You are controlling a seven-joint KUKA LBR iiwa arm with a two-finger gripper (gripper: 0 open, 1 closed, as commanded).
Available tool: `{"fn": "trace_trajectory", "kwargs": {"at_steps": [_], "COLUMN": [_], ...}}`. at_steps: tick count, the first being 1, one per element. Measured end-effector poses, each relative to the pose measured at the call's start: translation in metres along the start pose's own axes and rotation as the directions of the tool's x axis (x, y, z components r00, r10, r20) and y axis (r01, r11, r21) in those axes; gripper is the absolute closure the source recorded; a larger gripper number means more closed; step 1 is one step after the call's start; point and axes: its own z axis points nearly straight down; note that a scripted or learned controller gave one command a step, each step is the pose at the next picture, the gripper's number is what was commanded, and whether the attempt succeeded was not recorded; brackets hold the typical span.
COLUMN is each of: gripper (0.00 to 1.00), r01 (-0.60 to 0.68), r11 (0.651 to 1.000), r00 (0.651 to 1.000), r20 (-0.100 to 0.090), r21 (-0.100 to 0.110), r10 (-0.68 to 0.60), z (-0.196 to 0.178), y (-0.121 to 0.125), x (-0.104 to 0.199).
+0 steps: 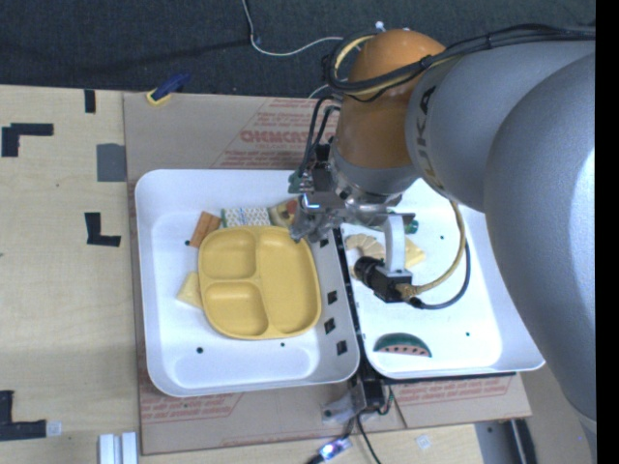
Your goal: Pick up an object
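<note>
A: The two bins (155,288) look like smooth white plastic with a soft sheen. And the divided plate (259,283)?

B: Yellow plastic, smooth, fairly matt, with faint highlights along its ridges.

A: The sheet beneath the bins?

B: Brown cardboard (193,129), matt, with red print. The worktop (58,307) past its left edge looks like pale wood or laminate, smooth, with black marks.

A: The arm?

B: A grey casing (527,133), smooth satin, and an orange band (382,104) glossier, catching light. Black cables (440,288) look rubbery.

A: The watermelon slice (403,345)?

B: Matt; I cannot tell the material.
</note>
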Motion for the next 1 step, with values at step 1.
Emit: {"fn": "trace_trajectory", "kwargs": {"at_steps": [1], "gripper": [1.0], "r01": [-0.005], "r11": [1.0], "r00": [1.0], "r20": [0.003], "r21": [0.003], "r10": [0.005], "z": [0.0164], "y": [-0.0082], "x": [-0.0075]}}
